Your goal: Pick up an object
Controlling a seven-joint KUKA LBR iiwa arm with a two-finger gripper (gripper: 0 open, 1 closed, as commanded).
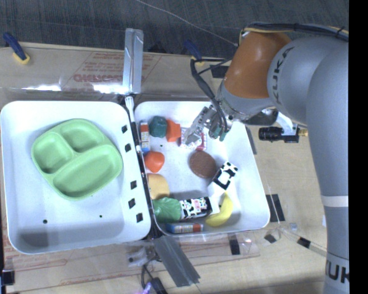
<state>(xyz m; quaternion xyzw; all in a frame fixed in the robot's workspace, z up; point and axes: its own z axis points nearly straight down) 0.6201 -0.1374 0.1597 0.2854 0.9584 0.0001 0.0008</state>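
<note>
The grey two-finger gripper (pixel 203 127) hangs in the upper part of the right white bin (pixel 253 182); whether its fingers are apart or together I cannot tell. Just below it lies a brown oval object (pixel 202 163). A green divided plate (pixel 78 158) sits in the left white bin (pixel 12 225).

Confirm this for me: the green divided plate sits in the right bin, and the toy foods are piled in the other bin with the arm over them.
Not quite. The camera view shows the green divided plate in the left bin, not the right. The toy foods, such as the banana and brown oval piece, lie in the right bin, with the arm over them.
</note>
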